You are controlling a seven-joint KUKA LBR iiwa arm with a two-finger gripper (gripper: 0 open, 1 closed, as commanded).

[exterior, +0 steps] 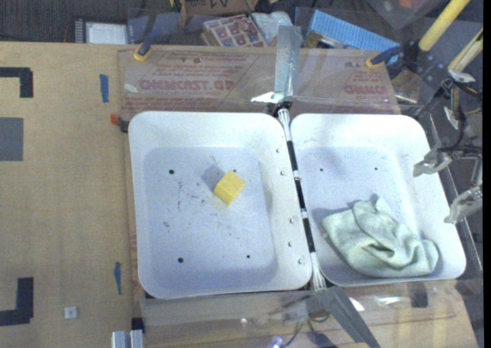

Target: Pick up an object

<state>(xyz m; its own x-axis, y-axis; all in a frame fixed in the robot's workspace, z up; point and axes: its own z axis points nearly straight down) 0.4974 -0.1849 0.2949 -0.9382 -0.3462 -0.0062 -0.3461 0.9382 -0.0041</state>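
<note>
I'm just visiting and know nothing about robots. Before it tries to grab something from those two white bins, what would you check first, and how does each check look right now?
1. Something to pick: ok. A yellow block lies in the left bin, and a crumpled pale cloth lies in the right bin.
2. Block free of the walls: ok, it sits near the bin's middle.
3. Cloth free of the walls: not ok, it lies against the near right corner.
4. Nothing stacked on either item: ok.
5. Gripper ready and open: cannot tell.
</note>
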